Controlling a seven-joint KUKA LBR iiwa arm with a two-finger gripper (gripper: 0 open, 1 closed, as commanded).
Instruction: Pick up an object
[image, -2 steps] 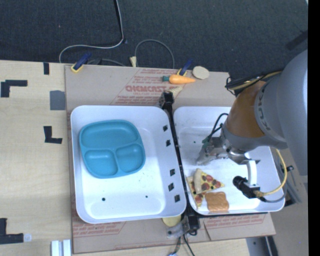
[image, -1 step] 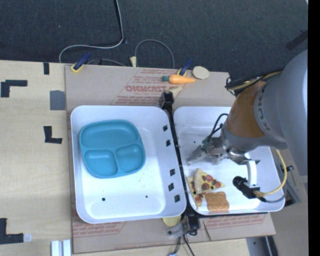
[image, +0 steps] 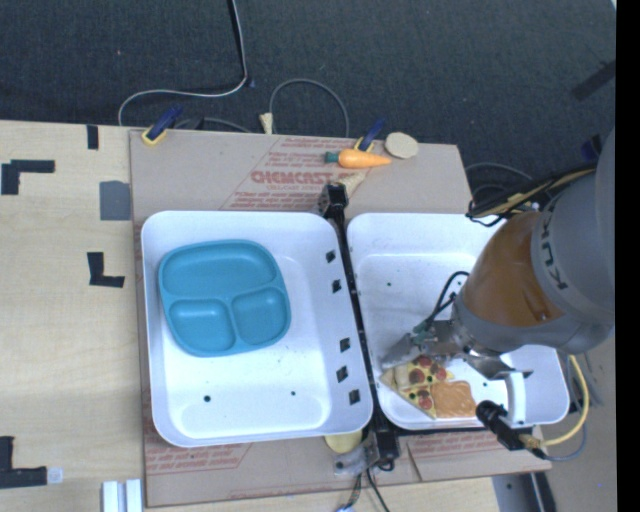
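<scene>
Left white bin (image: 175, 400) holds a teal three-compartment plastic plate (image: 225, 297). Toy pizza slice (image: 432, 388) lies at the right bin's near-left corner, gripper (image: 425, 345) low, just above it; grip state: can't tell from here. I'd call this the approach step. Next needs a clean close on the slice.

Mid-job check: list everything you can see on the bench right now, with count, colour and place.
bins: two, white, side by side on the cardboard.
divided plate: one, blue, in the left bin.
pizza slice toy: one, tan with red spots, near corner of the right bin.
carrot toy: one, orange, on the cardboard behind the bins.
round disc: one, beige, beside the carrot.
arm: one, grey with orange band, over the right bin.
tool: one, dark, just above the pizza slice.
</scene>
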